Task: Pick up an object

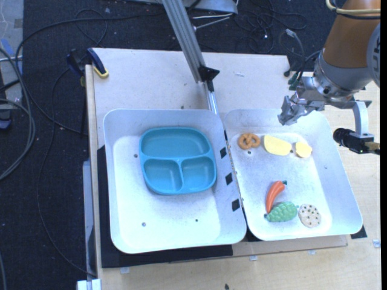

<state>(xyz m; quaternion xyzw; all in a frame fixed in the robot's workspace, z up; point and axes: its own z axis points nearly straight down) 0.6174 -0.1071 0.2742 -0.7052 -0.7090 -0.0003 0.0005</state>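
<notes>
The right bin holds several toy foods: a brown pretzel, a yellow piece, a smaller yellow piece, an orange carrot, green grapes and a speckled cookie. My gripper hangs over the bin's far rim, up and right of the yellow pieces, touching none of them. Nothing shows between its fingers.
The left bin holds a blue three-part tray. A slanted metal pole runs down to the gap between the bins. A black fitting sticks out at the right bin's right edge. Cables lie on the dark floor.
</notes>
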